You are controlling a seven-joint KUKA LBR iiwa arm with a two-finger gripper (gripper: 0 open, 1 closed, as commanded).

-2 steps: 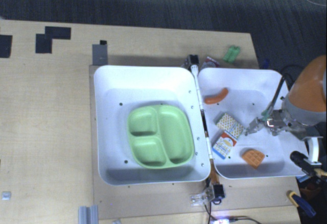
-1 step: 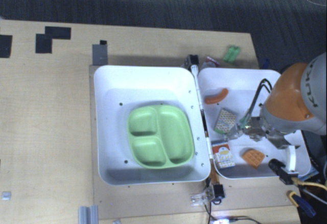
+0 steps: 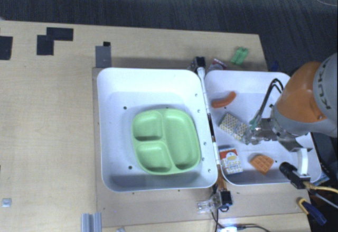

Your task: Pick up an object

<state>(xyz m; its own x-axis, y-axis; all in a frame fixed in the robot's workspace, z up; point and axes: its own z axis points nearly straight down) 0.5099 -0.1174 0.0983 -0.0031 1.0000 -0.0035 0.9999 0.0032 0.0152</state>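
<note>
Right bin (image 3: 280, 79), mid-floor: gripper (image 3: 252, 135) is down among the items, tip just beside the speckled grey packet (image 3: 233, 124), which lies at its 10 o'clock. That packet reads as the likeliest pick target; whether they touch I can't tell. Fingers: can't tell if parted or closed, too small and dark against the wrist hardware, and nothing visibly sits between them. Judgement: this is the approach/descent step, no grasp made yet. Next move needs the tip centred over the packet, then a close and straight lift. Other candidates: orange sausage-shaped piece (image 3: 223, 100) at 11 o'clock from the gripper, orange cracker-like piece (image 3: 261, 162) at 5 o'clock, red-and-white carton (image 3: 230, 160) at 7 o'clock. Arm enters from 3 o'clock, orange band (image 3: 298, 100) above the wrist, wrist angled down toward 9. Left bin (image 3: 108, 120) holds a green divided tray (image 3: 166, 140).
</note>
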